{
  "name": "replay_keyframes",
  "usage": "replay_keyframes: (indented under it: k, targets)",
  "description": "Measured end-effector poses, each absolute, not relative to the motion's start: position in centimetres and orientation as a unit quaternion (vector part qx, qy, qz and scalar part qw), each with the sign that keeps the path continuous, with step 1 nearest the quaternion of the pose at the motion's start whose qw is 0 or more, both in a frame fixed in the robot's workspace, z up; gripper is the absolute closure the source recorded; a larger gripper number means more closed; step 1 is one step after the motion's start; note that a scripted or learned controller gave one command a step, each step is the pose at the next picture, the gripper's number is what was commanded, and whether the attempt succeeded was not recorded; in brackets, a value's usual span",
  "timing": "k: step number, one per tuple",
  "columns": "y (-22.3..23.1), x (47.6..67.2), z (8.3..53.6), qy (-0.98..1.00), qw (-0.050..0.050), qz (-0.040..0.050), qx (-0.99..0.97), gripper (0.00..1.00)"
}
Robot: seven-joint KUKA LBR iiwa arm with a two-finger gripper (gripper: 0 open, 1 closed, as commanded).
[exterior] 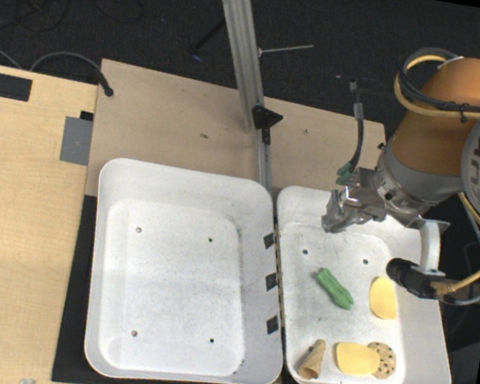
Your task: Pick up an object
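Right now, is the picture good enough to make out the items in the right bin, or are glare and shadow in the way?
Camera view: even light, no strong glare on the right bin; green piece, yellow pieces, cookie and cone read sharply, with soft shadows. The gripper is slightly blurred against the bin's far rim; the floor behind is dark.

Even overhead light, bright white bins [188, 185], dark background, slightly soft focus.

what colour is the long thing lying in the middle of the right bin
Green: the long object in the right bin shows clearly in the camera view.
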State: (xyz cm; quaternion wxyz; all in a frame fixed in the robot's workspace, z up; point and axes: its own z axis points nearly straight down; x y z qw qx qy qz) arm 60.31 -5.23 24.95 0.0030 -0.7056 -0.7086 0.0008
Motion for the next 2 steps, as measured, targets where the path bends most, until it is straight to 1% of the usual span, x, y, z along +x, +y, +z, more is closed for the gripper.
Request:
replay_keyframes:
  k: [2]
  targets:
    - [4.7,57.9,25.8,-0.708,0.003,0.0016,-0.706,1.00]
